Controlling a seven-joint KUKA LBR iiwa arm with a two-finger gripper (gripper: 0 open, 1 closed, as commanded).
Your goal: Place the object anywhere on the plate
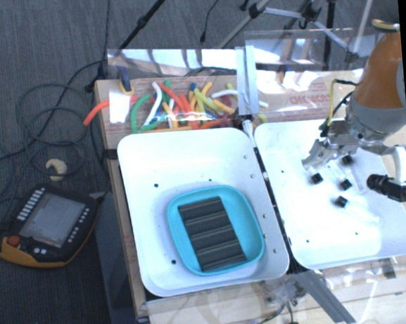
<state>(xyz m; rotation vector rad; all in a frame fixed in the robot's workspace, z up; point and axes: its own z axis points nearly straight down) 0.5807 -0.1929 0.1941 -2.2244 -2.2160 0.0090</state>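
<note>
Over the right shallow white bin (379,237), well apart from the light-blue rounded plastic plate (176,216), grey two-finger gripper (327,150) with grip state impossible to tell, probably parked clear because of the dark grey ribbed rectangular block (209,233) already flat and centred on that plate.

The grey arm (383,85) with its orange band reaches in from the right, wrist bent downward, its gripper (327,155) hanging low and tilted leftward.
</note>
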